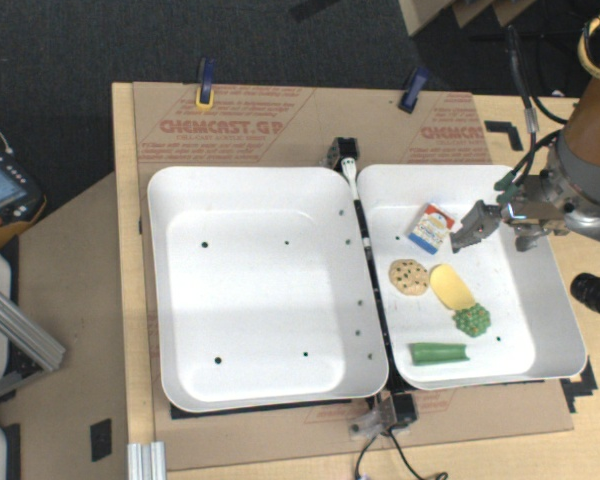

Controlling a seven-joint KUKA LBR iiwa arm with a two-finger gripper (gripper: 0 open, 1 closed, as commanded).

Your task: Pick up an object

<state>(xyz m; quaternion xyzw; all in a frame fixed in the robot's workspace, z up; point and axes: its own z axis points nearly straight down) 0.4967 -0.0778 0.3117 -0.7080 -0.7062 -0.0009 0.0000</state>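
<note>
Gripper (477,228): dark fingers over the right bin, just right of the carton; whether they are parted or closed cannot be told, and nothing shows between them.
Arm (580,168): comes in from the right, above the right bin's far corner.
Right bin (510,368): holds all five objects.
Carton (431,228): small, blue, white and red, upper middle of the bin.
Cookie (410,276): round, speckled, near the bin's left wall, below the carton.
Yellow piece (450,286): just right of the cookie.
Broccoli (471,319): touching the yellow piece's lower end.
Green stick (439,352): lies flat near the front wall.
Left bin (180,268): white, beside the right bin.
</note>
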